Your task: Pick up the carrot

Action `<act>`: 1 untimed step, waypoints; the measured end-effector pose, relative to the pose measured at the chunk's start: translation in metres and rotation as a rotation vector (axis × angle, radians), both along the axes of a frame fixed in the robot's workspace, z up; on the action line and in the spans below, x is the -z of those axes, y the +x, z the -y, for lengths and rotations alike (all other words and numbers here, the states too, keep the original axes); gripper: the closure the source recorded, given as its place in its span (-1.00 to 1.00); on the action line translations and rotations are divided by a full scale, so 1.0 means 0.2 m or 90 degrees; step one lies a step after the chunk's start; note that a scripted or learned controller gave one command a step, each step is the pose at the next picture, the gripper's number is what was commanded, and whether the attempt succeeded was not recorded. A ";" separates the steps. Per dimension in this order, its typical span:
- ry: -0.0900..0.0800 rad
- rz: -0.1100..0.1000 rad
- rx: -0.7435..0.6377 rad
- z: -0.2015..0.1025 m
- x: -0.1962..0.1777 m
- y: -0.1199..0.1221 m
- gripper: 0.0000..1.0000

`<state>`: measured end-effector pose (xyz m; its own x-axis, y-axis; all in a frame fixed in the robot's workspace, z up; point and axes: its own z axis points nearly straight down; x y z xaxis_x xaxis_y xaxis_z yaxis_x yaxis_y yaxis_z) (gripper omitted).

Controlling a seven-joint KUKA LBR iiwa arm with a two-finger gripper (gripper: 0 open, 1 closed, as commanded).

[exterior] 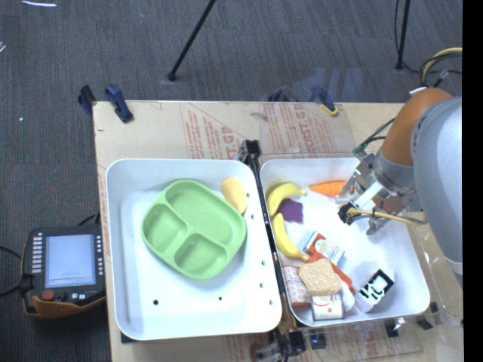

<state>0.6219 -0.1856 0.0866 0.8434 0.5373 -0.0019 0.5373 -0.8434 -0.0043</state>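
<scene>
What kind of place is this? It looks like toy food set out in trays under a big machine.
Probably a robotics test lab: a robot arm reaches over two white bins on a clamped board, a handheld control screen lies on the carpet, and stand legs rise behind.

Both bins (121,202) are showing up plain white; the left one's got a light green divided plate (195,228) with a pale yellow thing (235,194) next to it; the right one's carrying two yellow bananas (284,236), a purple bit (293,212), the orange carrot (328,188), a tan bread slice (320,277), red-and-white cartons (325,249) and what's looking like a black-and-white patterned item (375,286); the arm (430,149) is going grey with an orange band; the bench (294,130) is brown cardboard with red print.
</scene>
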 end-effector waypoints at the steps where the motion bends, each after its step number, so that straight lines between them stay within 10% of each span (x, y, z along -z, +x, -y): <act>1: 0.001 -0.001 0.013 -0.23 0.00 -0.02 -1.00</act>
